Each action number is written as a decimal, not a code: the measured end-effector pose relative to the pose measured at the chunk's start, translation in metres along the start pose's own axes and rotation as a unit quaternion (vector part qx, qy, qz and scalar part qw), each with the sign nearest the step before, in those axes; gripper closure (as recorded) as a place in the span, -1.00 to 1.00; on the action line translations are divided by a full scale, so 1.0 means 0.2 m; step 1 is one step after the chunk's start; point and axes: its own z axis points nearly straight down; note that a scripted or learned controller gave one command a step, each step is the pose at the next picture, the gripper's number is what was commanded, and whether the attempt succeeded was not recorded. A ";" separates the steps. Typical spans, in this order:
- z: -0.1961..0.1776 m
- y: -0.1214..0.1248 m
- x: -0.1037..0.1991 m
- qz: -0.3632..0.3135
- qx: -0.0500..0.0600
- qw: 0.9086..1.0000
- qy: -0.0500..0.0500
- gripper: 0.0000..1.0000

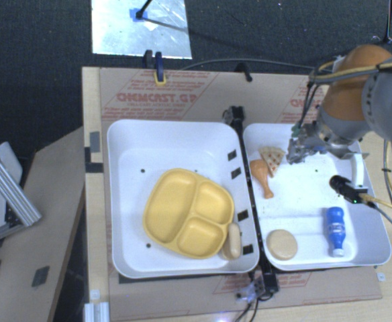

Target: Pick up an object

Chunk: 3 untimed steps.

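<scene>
In the right bin (377, 241) lie a tan pizza-slice toy (273, 157), an orange drumstick toy (262, 176), a round tan cookie (282, 244) and a blue bottle (335, 230). My gripper (297, 151) hangs low over the bin's back part, just right of the pizza slice. Nothing shows between its fingers. In the left bin (135, 146) a yellow divided plate (188, 212) lies flat, with a beige bread-like piece (233, 241) at its lower right edge.
A black divider strip (248, 193) runs between the two bins. Cables loop from the arm at the right (390, 203). A metal frame piece (5, 190) stands at the far left, off the bench.
</scene>
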 end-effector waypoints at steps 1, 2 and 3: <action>-0.30 -0.04 -0.01 0.001 -0.001 1.000 0.000 1.00; -0.49 -0.03 -0.01 -0.001 -0.001 1.000 0.000 1.00; -0.55 -0.14 0.24 -0.003 0.002 1.000 0.001 1.00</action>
